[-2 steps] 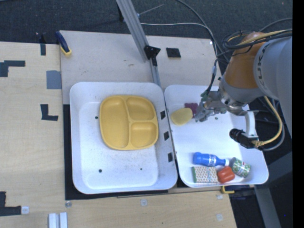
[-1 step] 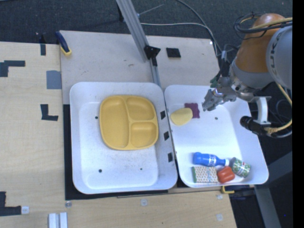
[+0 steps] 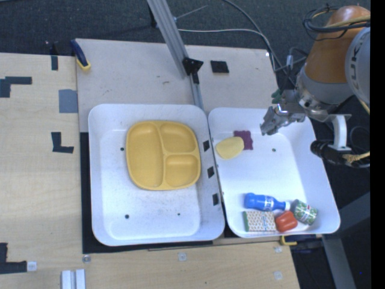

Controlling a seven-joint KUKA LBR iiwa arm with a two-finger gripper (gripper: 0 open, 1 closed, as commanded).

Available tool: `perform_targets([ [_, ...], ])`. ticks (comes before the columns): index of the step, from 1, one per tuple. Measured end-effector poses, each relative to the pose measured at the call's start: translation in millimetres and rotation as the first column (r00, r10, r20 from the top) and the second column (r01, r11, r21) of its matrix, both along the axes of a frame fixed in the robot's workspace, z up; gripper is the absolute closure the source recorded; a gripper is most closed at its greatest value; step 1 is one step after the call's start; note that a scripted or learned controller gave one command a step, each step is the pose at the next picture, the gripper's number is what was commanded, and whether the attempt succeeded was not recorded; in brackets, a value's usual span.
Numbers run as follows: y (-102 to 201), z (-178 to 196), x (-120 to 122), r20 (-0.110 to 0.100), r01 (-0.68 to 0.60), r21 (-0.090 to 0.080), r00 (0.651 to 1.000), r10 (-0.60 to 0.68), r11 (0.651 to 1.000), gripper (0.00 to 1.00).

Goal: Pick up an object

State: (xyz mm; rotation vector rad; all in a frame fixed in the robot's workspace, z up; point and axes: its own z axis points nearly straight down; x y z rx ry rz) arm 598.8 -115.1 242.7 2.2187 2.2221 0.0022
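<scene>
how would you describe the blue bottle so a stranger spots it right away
Look in the right-hand white bin, toward its near edge where small items cluster. The blue bottle lies on its side at that cluster's left, above a patterned packet. It is the only blue item there, with a white cap end.

In the right bin [image 3: 313, 179] we see six things. A pale yellow, lemon-like lump [image 3: 230, 147] lies near the far left corner, touching a small dark purple piece [image 3: 243, 139] just behind it. Along the near edge we find a blue bottle [image 3: 263, 202] lying on its side, a patterned flat packet [image 3: 260, 221], a red lump [image 3: 286, 222] and a green can [image 3: 305, 212], crowded together.
</scene>
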Motion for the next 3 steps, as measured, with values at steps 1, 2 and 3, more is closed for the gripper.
perform_targets([
  [1,43.8,-1.6,12.1,-0.002,-0.004,0.001,1.0,0.004,1.0,1.0],
  [2,106.5,0.5,17.1,-0.002,-0.006,0.001,1.0,0.006,1.0,1.0],
  [3,159.2,0.6,33.2,-0.003,-0.005,0.001,1.0,0.005,1.0,1.0],
])
